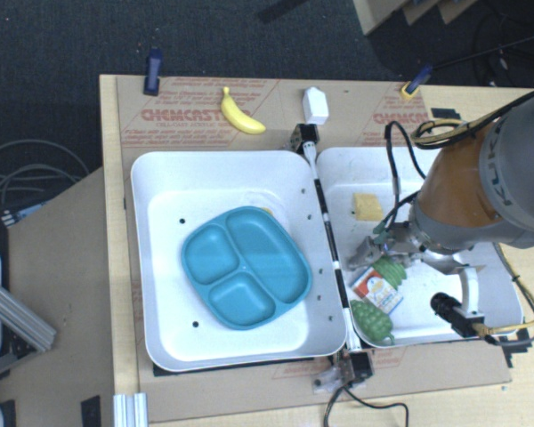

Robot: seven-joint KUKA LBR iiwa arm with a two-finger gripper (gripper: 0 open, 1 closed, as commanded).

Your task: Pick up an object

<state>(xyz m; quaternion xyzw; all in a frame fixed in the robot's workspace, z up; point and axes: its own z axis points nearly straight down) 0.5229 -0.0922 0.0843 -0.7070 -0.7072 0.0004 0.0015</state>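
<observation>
Progress: no object is lifted yet, as far as the view shows. Arm (476,181) reaches into the right bin (507,302) and the gripper (384,243) sits low among the items there. Jaw state cannot be told; the wrist and clutter hide it. No item is visibly held, so the grasp and the lift both appear to remain.

Candidate objects lie in the right bin, near its left wall:
- one yellow block (368,206), apart from the gripper, toward the far side;
- one red-and-white packet (378,291), just below the gripper;
- one green toy (373,321), at the near edge, touching the packet;
- one small green piece (390,269), just beside the gripper.

Left bin (156,185) holds one blue tray (245,266) with three compartments.

Outside the bins, on the bench (276,114), lies one banana (239,114).

Count: two bins, one arm, one gripper.
</observation>
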